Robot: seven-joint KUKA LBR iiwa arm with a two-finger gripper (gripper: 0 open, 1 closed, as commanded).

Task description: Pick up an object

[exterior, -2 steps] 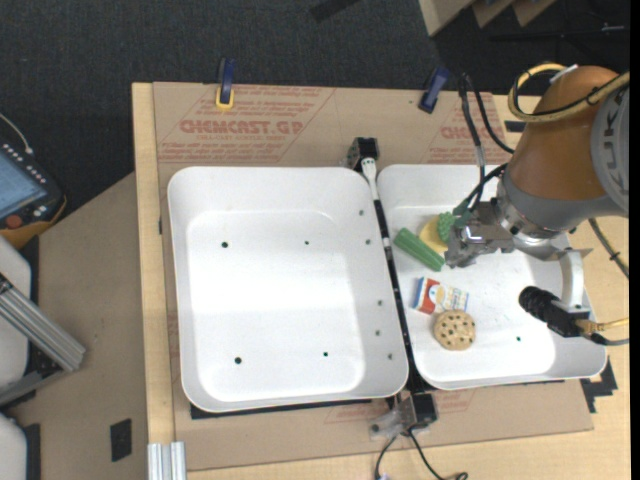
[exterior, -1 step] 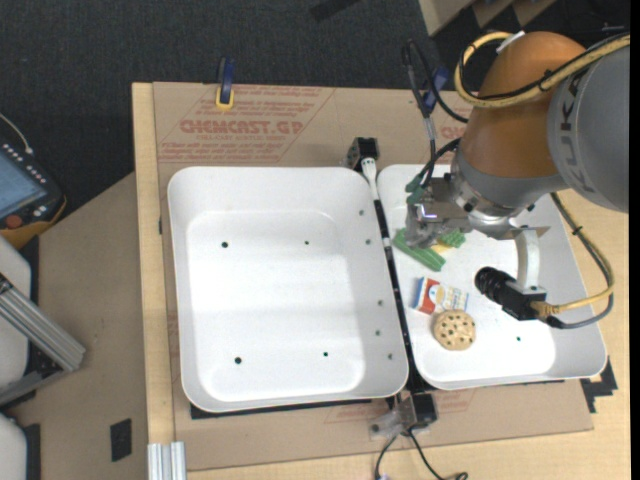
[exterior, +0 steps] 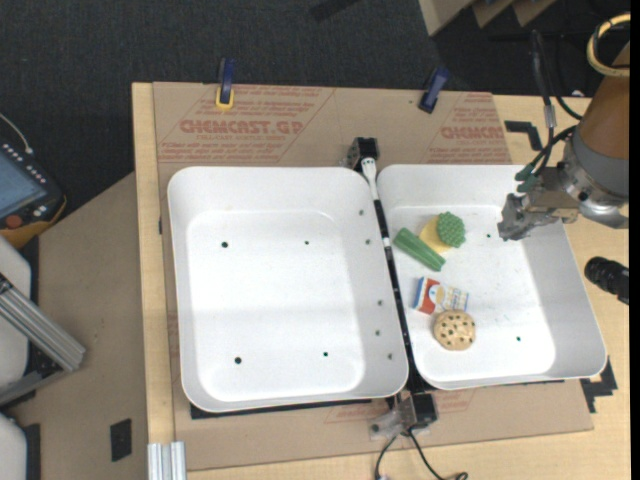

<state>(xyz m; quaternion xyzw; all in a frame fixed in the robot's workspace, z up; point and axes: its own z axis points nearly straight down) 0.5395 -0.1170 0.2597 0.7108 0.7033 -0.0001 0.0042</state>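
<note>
The gripper [exterior: 512, 220] hangs over the right bin [exterior: 560, 298], beside a green ball [exterior: 451, 228], green stick [exterior: 417, 248], small carton [exterior: 441, 296] and cookie [exterior: 454, 330].

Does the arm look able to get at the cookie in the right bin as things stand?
Probably yes. The cookie lies flat near the right bin's front, apart from the small carton beside it, with nothing on top. The end effector hovers over the same bin, farther back.

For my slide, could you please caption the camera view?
Gripper above right bin beside cookie and green toys.
</note>
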